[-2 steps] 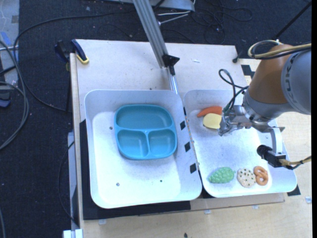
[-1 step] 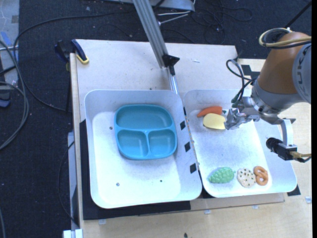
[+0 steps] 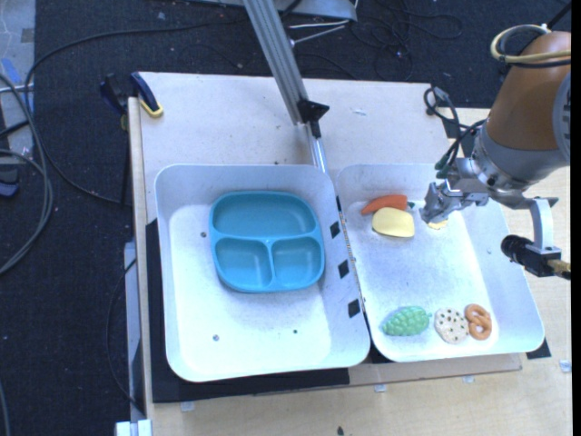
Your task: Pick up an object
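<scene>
Two foods crowd my gripper (image 3: 434,209): a yellow piece (image 3: 395,222) touching a carrot (image 3: 385,204) in the right bin (image 3: 508,289). I cannot tell my tool's state. Closing here, I might nudge the piece aside or pinch both.

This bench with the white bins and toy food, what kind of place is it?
Probably a robotics lab. A robot arm with a pincer reaches over two white bins, cables trail over the dark floor, and a metal camera stand rises behind.

Left bin (image 3: 182,334): blue divided plate (image 3: 268,241)
Right bin (image 3: 508,321): yellow piece (image 3: 394,222) — gripper (image 3: 434,209) just beside; green item (image 3: 405,321), cookie (image 3: 449,325), pretzel (image 3: 478,321)
</scene>
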Controlling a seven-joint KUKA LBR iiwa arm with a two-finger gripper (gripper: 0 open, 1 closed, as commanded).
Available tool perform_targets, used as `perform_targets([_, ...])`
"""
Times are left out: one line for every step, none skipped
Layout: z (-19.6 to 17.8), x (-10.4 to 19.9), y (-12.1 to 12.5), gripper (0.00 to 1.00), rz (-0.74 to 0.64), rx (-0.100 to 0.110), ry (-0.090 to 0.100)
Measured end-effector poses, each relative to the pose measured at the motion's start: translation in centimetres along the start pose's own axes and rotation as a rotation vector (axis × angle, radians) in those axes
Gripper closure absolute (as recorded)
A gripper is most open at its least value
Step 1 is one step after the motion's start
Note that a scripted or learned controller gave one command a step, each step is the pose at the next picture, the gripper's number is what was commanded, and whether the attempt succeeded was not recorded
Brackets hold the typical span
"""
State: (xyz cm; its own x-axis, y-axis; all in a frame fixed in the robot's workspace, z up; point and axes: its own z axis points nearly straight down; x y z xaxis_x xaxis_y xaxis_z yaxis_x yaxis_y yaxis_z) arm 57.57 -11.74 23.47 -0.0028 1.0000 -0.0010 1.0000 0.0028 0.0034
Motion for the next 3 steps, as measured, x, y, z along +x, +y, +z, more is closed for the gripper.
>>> perform_targets([-2.1,0.0,0.1,1.0,0.0,0.0,0.0])
perform_targets([-0.9,5.2,-0.7,1.0,-0.002,0.005,0.001])
perform_targets([0.2,10.3,-1.6,1.0,-0.003,0.005,0.002])
